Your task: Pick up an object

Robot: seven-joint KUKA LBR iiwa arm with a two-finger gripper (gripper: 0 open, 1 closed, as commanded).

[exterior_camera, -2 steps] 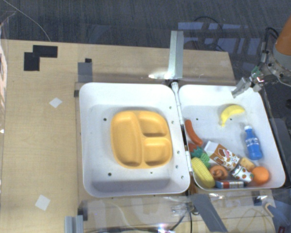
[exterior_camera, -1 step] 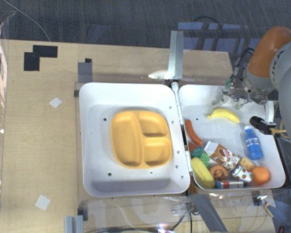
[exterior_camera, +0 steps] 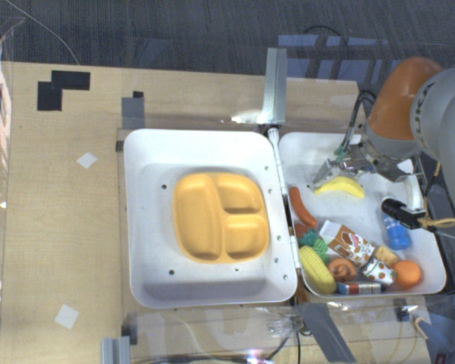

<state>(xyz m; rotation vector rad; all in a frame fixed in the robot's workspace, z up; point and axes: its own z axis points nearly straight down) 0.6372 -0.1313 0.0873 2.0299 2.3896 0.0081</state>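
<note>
The robot's pincer (exterior_camera: 340, 167) is hanging low in the upper part of the right bin (exterior_camera: 303, 146), reaching in from three o'clock under the grey arm (exterior_camera: 440, 108) and its orange band (exterior_camera: 398, 97). Whether the pincer is spread or pressed together cannot be told from this angle, and nothing is visibly sitting between its tips. Just at five o'clock from the pincer, a yellow banana (exterior_camera: 341, 189) is lying on the bin floor, touching or almost touching the tips. Farther out at seven o'clock, a red sausage (exterior_camera: 302, 208) is resting along the bin's left wall. Toward five o'clock, a blue bottle (exterior_camera: 396, 236) with a black top is lying near the right wall. Along the bin's bottom edge, at six o'clock, a cluster is crowding together: a corn cob (exterior_camera: 316, 268), a green piece (exterior_camera: 313, 241), a printed snack box (exterior_camera: 349, 244), and an orange ball (exterior_camera: 407, 274). Well away at nine o'clock, the left bin (exterior_camera: 159, 154) is holding a yellow divided tray (exterior_camera: 220, 216) at its centre.
</note>
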